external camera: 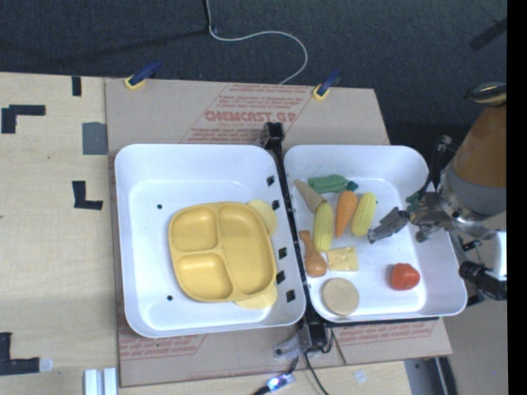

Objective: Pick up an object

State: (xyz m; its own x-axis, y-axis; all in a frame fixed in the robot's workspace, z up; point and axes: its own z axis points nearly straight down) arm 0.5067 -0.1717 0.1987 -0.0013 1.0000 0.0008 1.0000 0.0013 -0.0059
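Observation:
The right bin (412, 164) holds toy food: a green piece (328, 183), an orange carrot (347, 209), two yellow corn cobs (364, 213) (323, 225), a cheese wedge (343, 258), a brownish piece (313, 256), a tan round cookie (339, 295) and a red tomato (403, 276). My gripper (394, 224) hangs over the right half of this bin, just right of the corn and above the tomato. Nothing shows between its dark fingers.
The left bin (140, 179) holds a yellow divided plate (221, 249). The arm's grey and orange body (482, 167) stands at the right edge. Cardboard lies under both bins, and a white cable (263, 35) runs along the back.

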